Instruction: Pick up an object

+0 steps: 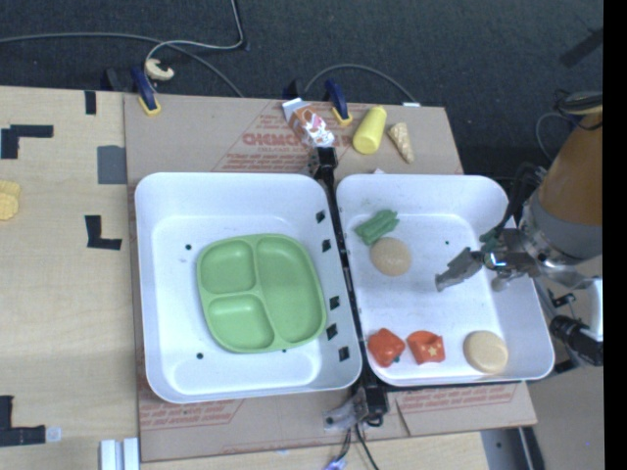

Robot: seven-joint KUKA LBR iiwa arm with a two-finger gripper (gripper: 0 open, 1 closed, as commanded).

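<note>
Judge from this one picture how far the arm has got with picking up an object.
Done: the pincer is inside the right bin. In hand: nothing is seen between its fingers, and it sits over bare floor beside the beige ball. Left: grasping and lifting, since the ball, green piece, two red pieces and beige round all lie in the bin.

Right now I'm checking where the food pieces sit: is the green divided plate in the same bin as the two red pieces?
No, the green divided plate lies in the left white bin, while the two red pieces sit in the right white bin.
</note>
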